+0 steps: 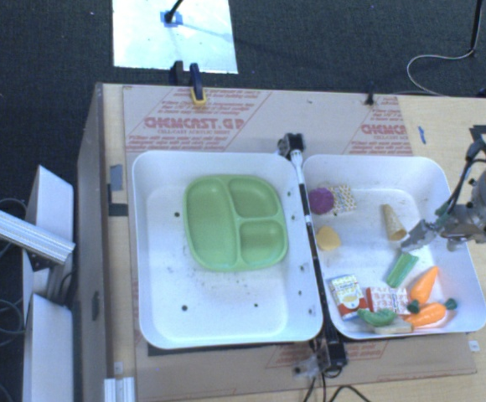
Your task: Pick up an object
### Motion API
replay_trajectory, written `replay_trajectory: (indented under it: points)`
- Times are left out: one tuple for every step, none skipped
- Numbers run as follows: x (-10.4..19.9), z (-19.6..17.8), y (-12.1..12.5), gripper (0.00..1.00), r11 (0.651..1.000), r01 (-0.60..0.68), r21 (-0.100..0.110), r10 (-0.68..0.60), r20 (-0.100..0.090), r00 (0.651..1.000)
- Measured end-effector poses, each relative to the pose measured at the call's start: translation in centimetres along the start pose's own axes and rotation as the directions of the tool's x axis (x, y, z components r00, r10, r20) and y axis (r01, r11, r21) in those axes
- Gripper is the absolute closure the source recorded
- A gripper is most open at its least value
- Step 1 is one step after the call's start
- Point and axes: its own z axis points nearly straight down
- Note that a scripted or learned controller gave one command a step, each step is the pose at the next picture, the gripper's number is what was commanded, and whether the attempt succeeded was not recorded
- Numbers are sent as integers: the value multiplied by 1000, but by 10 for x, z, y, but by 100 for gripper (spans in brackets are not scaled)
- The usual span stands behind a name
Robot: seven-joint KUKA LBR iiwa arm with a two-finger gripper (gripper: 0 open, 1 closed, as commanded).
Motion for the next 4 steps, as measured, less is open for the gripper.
replay_trajectory:
  points:
    - [-32,118,32,0,1000,-1,-1,1,1,1000]
    - [-32,107,33,100,1000,0,-4,0,1,1000]
    - [20,8,-12,100,1000,1,-4,-1,0,1000]
    - [20,8,-13,0,1000,0,-1,0,0,1000]
